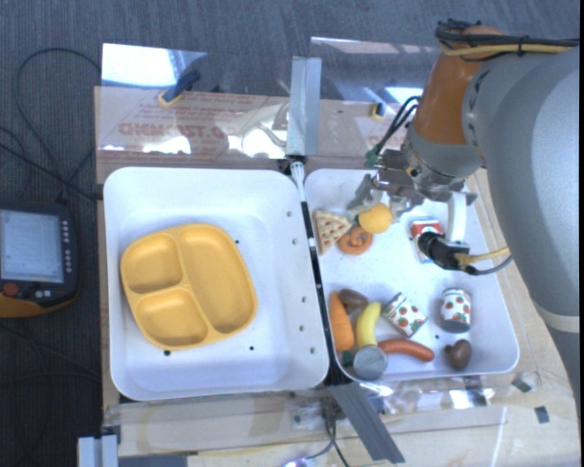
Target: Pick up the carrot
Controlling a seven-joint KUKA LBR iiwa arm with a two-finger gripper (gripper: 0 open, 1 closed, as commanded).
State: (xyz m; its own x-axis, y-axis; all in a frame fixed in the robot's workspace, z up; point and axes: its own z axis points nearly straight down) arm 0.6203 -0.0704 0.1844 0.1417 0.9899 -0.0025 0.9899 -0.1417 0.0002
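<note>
The gripper (382, 195) hangs over the far end of the right bin (496, 353), close above a small yellow-orange fruit (375, 219), and from this slant I cannot tell whether it is open, closed, or gripping anything. The carrot (342, 325) lies well apart from it, at the near left of that bin, lengthwise against the wall by the divider. The chief risk, as I judge it, is a grab at the wrong thing: the gripper sits over the fruit, a cracker-like wedge (330, 226) and an orange ring (355, 243), all warm-coloured like the carrot. A second risk lies at the carrot itself, which is crowded: a banana (368, 323) lies just beside it, a brown piece (353, 301) sits at its far end, and a grey lump (369, 361) at its near end, so a descending finger could strike a neighbour or the bin wall and push the carrot aside. The right bin also holds a red sausage (406, 349), two small printed cans (406, 312) and (456, 306), a dark brown item (457, 354) and a red-and-white thing (427, 230). The left bin (273, 188) holds a yellow tray (187, 284) with three compartments, nothing in them.
</note>
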